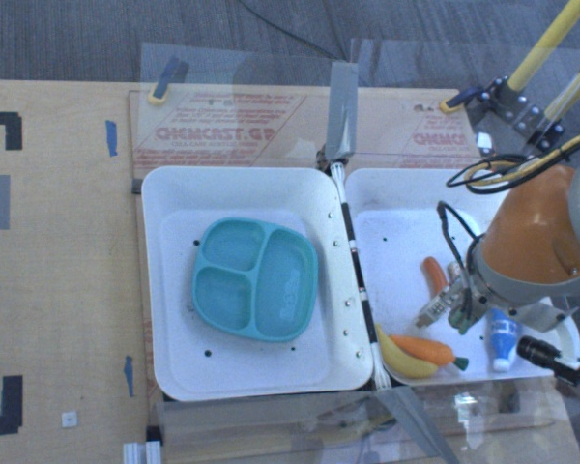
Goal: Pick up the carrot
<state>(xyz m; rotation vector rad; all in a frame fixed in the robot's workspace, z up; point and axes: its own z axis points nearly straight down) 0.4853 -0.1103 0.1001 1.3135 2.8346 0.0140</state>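
Two white bins side by side on the bench: in the left bin (pixel 164 259), a teal divided plate (pixel 256 280); in the right bin (pixel 396 230), the clutter. Nothing lifted yet, judging by the layout. Carrot (pixel 423 347) flat on the floor of the right bin near its front wall, green tip toward the right, resting against a yellow banana (pixel 403 362). Likely the target, given that green end. Just behind it, a shorter orange piece (pixel 433 275), too blurred to name. Further right, a blue-and-white tube (pixel 503 341).

Gripper (pixel 449 311) low over the right bin, between the orange piece and the carrot, near the carrot but apart from it. Impossible to tell whether spread or closed; clearly not holding the carrot. Approach seemingly under way. Left to do: line up over the carrot, descend, close, lift clear of the banana.
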